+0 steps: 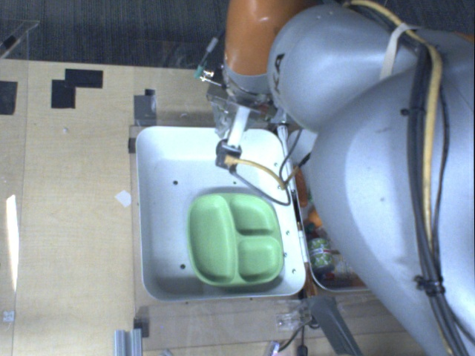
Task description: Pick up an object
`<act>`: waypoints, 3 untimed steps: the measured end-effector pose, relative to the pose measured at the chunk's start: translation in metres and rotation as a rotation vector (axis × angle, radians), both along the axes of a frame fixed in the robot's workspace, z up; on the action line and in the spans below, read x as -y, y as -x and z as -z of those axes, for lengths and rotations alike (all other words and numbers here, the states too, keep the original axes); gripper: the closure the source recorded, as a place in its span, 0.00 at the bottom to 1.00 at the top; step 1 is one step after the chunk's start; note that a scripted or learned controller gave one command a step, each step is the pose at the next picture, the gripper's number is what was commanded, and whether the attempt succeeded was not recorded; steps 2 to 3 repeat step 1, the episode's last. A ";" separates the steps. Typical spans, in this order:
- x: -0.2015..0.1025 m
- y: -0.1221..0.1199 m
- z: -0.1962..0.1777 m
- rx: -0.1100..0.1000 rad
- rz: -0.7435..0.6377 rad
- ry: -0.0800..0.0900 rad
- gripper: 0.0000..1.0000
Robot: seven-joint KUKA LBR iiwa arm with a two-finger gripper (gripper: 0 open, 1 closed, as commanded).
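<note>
The green tray [236, 237] lies flat in the left bin [148, 206], toward the viewer from the gripper [223, 121] and apart from it. Whether the gripper is open cannot be told. The pale wooden bench [67, 199] carries black patches [76, 86]. Dark floor [111, 13] lies beyond.

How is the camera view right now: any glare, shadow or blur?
Camera view: even light on the left bin; the green tray is sharp, with faint shadow under its lower edge; a glare streak on the bench far left; the arm, near the lens, looks soft and hides most of the right bin.
</note>
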State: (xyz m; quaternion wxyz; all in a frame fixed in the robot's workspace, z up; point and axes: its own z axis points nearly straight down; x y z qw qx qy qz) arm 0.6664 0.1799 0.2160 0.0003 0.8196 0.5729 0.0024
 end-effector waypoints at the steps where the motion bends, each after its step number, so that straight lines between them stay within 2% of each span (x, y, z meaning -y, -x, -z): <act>1: -0.056 -0.002 0.034 -0.002 0.056 0.001 1.00; 3: -0.056 -0.002 0.034 -0.002 0.056 0.001 1.00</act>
